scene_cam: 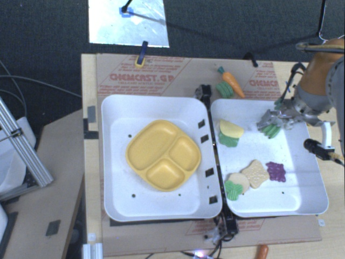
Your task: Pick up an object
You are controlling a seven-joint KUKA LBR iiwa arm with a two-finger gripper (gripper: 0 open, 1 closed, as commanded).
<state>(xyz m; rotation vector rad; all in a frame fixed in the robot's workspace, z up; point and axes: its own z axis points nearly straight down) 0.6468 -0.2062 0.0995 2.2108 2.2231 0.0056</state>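
The grey arm with the orange band (322, 69) enters from the right and slopes down over the upper part of the right shallow white bin (307, 169). Its wrist is tilted, pointing the end effector (269, 124) down and leftward, low over the bin floor. A small green toy item (273, 130) sits directly at the fingertips; whether it is clasped between them or merely touched cannot be told.

Left of the end effector, near the bin's left wall, lies a yellow-and-green toy food piece (230, 132). Below the end effector lies a purple grape-like toy cluster (276, 171), with a beige toast-shaped toy slice (255, 174) just beside it and a beige-and-green toy piece (235, 186) touching that slice further to the left.

Well to the left of the end effector, the left shallow white bin (116, 144) holds a yellow plastic divided plate (163, 154). Above and left of the end effector, outside the bins, an orange toy carrot with a green top (230, 83) rests on the cardboard-covered counter (178, 72).
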